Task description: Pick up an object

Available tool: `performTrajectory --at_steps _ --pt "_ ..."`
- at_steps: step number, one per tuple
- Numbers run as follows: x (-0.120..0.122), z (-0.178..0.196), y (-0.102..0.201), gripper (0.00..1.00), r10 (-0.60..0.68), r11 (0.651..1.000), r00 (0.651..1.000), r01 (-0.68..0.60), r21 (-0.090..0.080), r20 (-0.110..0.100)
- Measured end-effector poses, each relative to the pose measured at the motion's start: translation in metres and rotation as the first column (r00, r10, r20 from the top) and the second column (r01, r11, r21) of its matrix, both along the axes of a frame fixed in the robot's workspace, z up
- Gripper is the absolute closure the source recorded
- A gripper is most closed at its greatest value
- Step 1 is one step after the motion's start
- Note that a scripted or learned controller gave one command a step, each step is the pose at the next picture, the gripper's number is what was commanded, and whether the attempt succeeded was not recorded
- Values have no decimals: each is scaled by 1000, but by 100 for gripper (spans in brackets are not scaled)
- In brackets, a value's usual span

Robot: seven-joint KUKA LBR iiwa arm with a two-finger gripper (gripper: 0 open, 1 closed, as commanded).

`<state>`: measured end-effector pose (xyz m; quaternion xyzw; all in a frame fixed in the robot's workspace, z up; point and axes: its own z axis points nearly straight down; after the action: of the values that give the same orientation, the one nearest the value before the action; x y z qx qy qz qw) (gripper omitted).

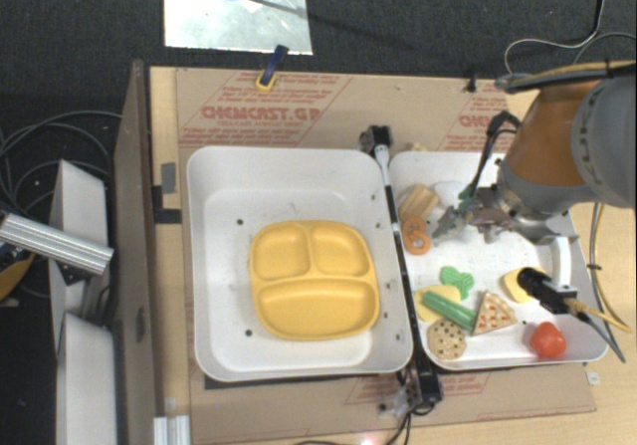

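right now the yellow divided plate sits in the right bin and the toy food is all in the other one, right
Not quite. The camera view shows the yellow divided plate in the left bin, not the right one. The toy food, such as the pizza slice and tomato, is all in the other bin.

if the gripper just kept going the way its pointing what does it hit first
The gripper points left across the right bin. Going straight on, it would likely meet the orange ring or the tan bread piece just above it first; depth is unclear from this slanted view.
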<state>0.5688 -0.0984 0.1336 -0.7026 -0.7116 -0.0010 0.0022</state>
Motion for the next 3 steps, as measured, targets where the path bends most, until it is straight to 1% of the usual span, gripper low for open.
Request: performTrajectory --at_steps 1,2,3 --pt "3 37 -80 0 -16 1000 1000 16 -8 7" --pt "-1 -52 -13 0 -5 1000 1000 5 -2 0" --pt "-64 -49 -18 0 -15 1000 1000 15 -3 -1"
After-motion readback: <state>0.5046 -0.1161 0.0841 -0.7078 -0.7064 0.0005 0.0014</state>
